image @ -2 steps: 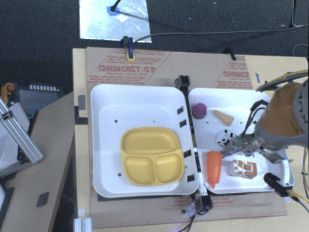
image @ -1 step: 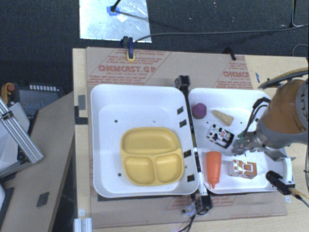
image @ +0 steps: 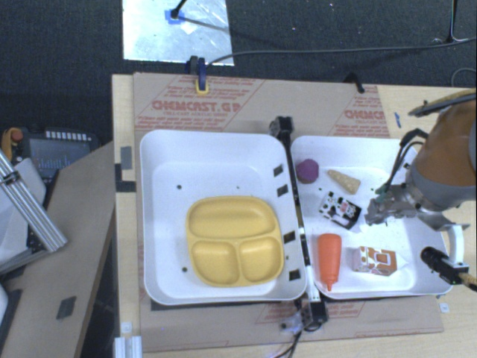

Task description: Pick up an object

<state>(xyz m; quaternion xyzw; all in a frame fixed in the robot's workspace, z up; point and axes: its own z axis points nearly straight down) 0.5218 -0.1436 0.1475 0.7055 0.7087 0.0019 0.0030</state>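
The right bin [image: 406, 151] holds a purple ball [image: 307, 171], a beige wedge [image: 344, 180], a small black-and-white object [image: 340, 209], an orange carrot-shaped piece [image: 329, 259] and a brown-and-white box [image: 375, 261]. My gripper [image: 378, 211] hangs over the middle of this bin, just right of the black-and-white object and above the box. I see nothing held in it.
The left bin [image: 160, 200] holds a yellow divided plate [image: 233, 239]. A black divider strip [image: 292, 200] runs between the two bins. The arm's orange band [image: 451, 148] covers the right bin's far right side.
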